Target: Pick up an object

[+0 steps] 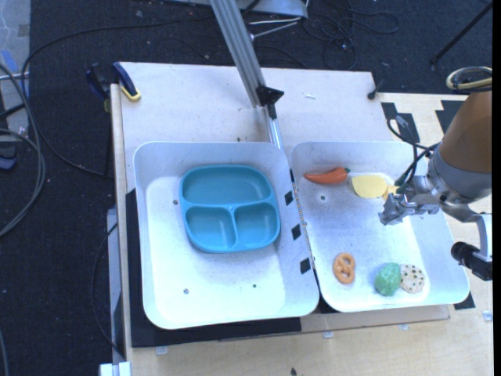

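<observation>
Yellow toy (370,186) just left of end effector (391,212), right bin (438,245).

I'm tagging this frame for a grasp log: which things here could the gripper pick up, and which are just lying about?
Belong to the job, all in the right bin:
gripper
toy carrot
yellow toy
pretzel
green toy
cookie

Just lying about:
blue divided plate in the left bin
metal pole

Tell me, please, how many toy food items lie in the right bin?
5: carrot and yellow piece at the far end; pretzel, green piece and cookie near the front. The gripper might hide more.
</observation>
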Motion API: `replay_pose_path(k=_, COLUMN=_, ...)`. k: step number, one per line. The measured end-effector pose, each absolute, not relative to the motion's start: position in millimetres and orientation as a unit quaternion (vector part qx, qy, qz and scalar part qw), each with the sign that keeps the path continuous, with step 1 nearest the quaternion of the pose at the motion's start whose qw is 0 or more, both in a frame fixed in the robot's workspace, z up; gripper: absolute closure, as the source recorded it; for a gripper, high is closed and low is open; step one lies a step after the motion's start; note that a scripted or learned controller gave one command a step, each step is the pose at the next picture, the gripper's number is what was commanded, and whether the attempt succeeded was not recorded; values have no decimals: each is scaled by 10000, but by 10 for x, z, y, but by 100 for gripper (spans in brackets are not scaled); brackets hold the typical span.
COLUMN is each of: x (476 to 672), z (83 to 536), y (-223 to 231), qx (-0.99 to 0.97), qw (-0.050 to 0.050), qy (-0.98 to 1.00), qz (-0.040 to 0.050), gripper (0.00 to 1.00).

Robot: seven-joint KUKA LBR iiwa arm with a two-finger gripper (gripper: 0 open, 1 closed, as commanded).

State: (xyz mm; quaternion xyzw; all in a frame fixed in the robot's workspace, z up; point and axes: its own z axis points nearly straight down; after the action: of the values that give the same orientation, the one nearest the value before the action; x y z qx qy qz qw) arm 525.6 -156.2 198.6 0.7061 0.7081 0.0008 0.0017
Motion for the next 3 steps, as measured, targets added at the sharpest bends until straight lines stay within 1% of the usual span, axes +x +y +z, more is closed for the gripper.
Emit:
replay_pose_path(k=1, x=5263, z=2079, y=-1560, qx=7063, qw=9, qy=7079, qz=5, gripper=100)
replay_pose_path(k=2, x=5340, z=2055, y=-994, qx=7045, qw=-3, qy=7097, qz=5, gripper=100)
replay_pose_path(k=3, x=5266, z=2178, y=-425, qx=7047, qw=-7, qy=7095, qz=4, gripper=100)
